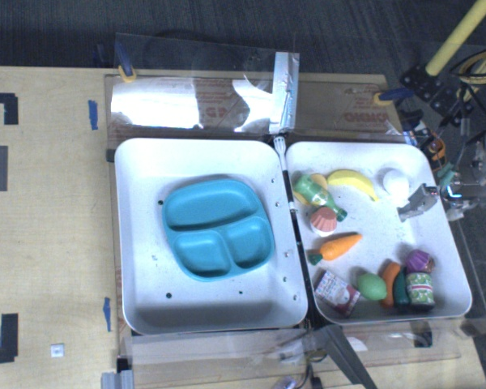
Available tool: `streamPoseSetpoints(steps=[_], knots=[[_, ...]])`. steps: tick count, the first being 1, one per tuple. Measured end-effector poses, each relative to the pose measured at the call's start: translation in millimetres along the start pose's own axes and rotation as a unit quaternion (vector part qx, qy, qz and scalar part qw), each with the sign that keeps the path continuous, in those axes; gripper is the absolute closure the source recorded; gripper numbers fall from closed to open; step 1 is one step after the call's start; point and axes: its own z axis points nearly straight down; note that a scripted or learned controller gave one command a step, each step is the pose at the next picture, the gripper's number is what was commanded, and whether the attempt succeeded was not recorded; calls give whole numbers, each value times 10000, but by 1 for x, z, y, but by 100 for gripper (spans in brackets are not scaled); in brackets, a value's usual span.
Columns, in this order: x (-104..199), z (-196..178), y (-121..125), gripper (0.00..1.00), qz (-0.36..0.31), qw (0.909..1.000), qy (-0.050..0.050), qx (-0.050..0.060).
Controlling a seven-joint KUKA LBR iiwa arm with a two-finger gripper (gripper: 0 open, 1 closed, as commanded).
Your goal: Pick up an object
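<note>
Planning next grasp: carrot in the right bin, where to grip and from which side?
Grip the carrot across its thick orange middle, coming straight down from above. It lies flat, tilted, with bare bin floor on both long sides, so fingers should close across its narrow width. Avoid the green leaf end, lower left.

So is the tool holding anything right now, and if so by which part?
Nothing is held. The tool sits over bare floor of the right bin, apart from the banana and the white ball.
</note>
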Motion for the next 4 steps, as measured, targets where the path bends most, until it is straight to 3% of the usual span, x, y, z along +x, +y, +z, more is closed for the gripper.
streamPoseSetpoints(steps=[1, 2, 3, 4], knots=[[23, -8, 77, 0, -488, 9988, -6, -18], [10, 133, 115, 0, -237, 9997, 10, 37], [-5, 103, 161, 0, 1373, 9905, -7, -26], [-9, 155, 167, 0, 237, 9996, -20, -167]])
